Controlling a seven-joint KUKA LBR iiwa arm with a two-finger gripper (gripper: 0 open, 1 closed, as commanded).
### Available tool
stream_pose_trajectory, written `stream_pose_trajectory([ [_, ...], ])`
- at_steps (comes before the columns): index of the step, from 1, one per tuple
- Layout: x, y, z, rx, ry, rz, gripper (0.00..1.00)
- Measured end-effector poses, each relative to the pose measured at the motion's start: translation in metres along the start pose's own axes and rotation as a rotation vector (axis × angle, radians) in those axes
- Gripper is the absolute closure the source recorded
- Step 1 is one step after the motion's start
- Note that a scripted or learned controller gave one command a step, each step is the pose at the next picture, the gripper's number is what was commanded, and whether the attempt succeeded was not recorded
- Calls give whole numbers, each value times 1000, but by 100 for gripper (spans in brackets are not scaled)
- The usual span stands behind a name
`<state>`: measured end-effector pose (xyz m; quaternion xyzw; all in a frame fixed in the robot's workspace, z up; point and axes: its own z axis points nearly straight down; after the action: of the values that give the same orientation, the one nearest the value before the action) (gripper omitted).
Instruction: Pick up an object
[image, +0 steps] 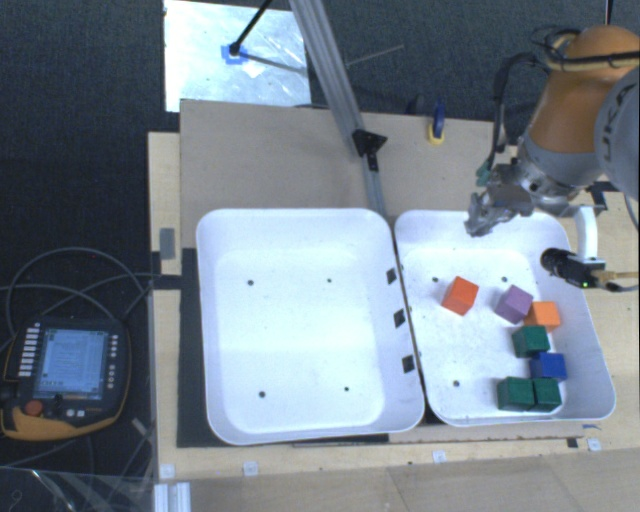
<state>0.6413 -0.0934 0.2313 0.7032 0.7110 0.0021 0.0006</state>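
The arm is reaching in from the right, and its pincer (487, 218) is hanging over the far edge of the right bin (440, 395); nothing is showing between its tips, though whether it is released or clenched I cannot tell from this slant. The things to pick are all lying in that bin: an orange block (461, 296) is sitting by itself near the middle, closest to the pincer; a purple block (517, 302) is lying just to its right, with a smaller orange block (545, 315) touching or nearly touching it; green blocks (529, 341) and a blue block (549, 366) are crowding along the right wall toward the near corner. The left bin (300, 320) is playing no part here. By my reading the approach step is in hand, with no grasp yet made; the next move is calling for the pincer to be travelling toward the lone orange block, lining up over it and descending with its tips astride it, since the clustered blocks are leaving little room.
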Motion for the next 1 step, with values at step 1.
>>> stream_pose_trajectory([
  [1, 52, -3, 10, 3, 0, 1, 100],
])
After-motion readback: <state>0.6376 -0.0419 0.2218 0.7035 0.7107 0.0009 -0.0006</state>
